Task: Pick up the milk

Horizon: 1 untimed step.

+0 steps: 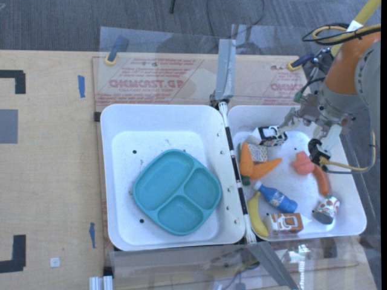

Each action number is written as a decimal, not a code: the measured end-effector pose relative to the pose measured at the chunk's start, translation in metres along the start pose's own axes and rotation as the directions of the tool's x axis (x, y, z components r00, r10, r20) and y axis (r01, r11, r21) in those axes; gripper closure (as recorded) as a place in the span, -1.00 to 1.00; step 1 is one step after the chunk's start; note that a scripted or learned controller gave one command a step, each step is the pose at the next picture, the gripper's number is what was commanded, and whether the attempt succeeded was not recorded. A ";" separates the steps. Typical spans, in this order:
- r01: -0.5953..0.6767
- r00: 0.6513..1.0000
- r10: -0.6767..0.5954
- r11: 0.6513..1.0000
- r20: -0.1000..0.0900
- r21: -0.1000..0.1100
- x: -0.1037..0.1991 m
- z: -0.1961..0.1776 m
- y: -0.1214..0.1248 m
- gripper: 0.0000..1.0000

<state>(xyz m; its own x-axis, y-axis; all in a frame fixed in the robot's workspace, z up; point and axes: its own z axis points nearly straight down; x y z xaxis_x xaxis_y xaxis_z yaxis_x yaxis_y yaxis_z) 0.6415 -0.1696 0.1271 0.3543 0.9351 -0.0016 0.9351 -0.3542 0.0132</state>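
Benchtop of pale wood (48, 162) bears two shallow white plastic bins side by side. The left bin (115, 125) holds a teal plastic plate with three compartments (176, 191). The right bin (351, 216) holds all the small goods.

The grey arm with its orange band (347, 65) reaches in over the right bin's far corner. Its two-finger gripper (300, 139) hangs low over the bin's far end, its fingers spread wide with bare bin floor between them. It grips nothing.

Among the goods, an orange toy carrot (257, 167) lies near the wall between the bins, and a yellow banana (257, 217) lies nearer the camera. A blue bottle with a white cap (276, 197), a brown and orange carton (286, 223), a slim orange stick-shaped toy (323, 181), a pink lump (302, 162) and a small red and white can (326, 209) fill the rest.

I take the small black-and-white patterned carton (273, 135) for the milk, though it is too small to be sure. It sits at the far end of the right bin, just beyond the carrot.

The milk lies just to the gripper's side, toward the left bin, close by the tip of the nearer finger. Its long axis seems to run roughly across the view. The next move likely calls for a short shift toward the left bin, so that the open fingers straddle the carton's narrow sides.
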 end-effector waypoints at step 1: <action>-0.214 0.977 0.214 0.976 -0.009 -0.029 0.045 0.017 -0.005 -1.00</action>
<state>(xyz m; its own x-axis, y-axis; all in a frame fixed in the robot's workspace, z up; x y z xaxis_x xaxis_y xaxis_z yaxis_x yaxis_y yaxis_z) 0.6526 -0.1256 0.1104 0.5457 0.8379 0.0101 0.8370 -0.5456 0.0417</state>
